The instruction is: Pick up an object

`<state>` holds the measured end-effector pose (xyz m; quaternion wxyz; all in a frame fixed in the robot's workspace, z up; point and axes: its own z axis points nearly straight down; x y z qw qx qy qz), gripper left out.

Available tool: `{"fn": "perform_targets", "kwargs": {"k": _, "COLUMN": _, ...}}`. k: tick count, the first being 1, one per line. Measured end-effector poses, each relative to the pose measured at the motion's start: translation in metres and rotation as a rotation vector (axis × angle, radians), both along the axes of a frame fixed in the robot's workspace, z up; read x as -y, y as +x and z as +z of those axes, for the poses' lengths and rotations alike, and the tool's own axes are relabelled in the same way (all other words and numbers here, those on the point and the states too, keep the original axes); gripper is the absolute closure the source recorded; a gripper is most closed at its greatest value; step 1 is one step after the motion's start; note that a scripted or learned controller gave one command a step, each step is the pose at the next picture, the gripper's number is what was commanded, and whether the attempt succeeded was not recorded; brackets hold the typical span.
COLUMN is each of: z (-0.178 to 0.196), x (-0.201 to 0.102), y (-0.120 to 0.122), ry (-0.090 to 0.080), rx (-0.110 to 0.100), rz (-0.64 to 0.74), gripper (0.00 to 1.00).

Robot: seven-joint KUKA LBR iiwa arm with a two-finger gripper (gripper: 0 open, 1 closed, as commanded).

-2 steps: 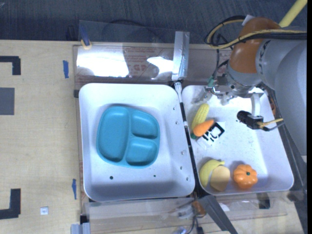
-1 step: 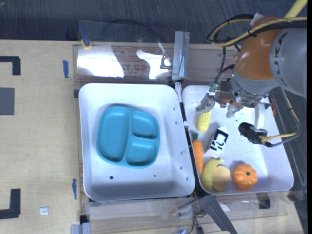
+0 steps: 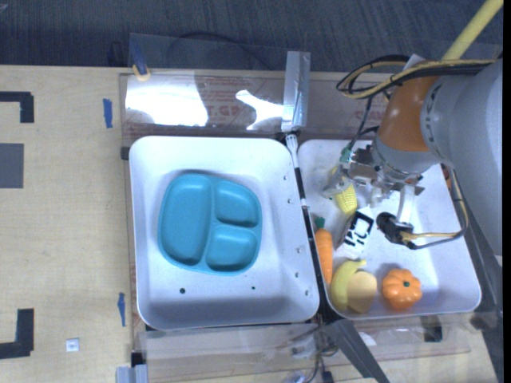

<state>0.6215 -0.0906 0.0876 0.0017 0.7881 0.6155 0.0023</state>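
My claw [image 3: 374, 180] hung low over the right bin [image 3: 459, 290], in its far half, nearer the wall shared with the left bin [image 3: 152, 298]. My grey arm came in from the right, with its orange band [image 3: 403, 122] just above the wrist. From that slanted view I could not tell whether the claw was spread or pressed together, and nothing showed plainly pinched in it.

The things to pick all lay in the right bin. A small yellow corn [image 3: 346, 201] sat just beside the claw, on its left and a little nearer the camera; whether they touched I could not tell. A black-and-white block [image 3: 359, 231] lay just below the corn, tilted. An upright-lying carrot [image 3: 324, 254] ran along the bin's left wall. At the near edge a banana [image 3: 342, 282] touched a pale fruit [image 3: 364, 290], and an orange pumpkin [image 3: 401, 288] stood just beside that fruit on its right.

A thin yellow cable [image 3: 435, 236] looped across the bin floor to the right of the block, from a dark fitting under my wrist.

The left bin held a blue divided plate [image 3: 209, 222], lying flat near its middle, well apart from my claw.
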Motion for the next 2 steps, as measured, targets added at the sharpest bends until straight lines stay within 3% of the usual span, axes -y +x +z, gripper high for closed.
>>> {"fn": "perform_targets", "kwargs": {"k": 1, "z": 0.011, "x": 0.000, "y": 0.001, "ry": 0.000, "rx": 0.002, "rz": 0.000, "gripper": 1.00}}
{"fn": "perform_targets", "kwargs": {"k": 2, "z": 0.114, "x": -0.111, "y": -0.003, "ry": 0.003, "rx": 0.001, "rz": 0.049, "gripper": 1.00}}
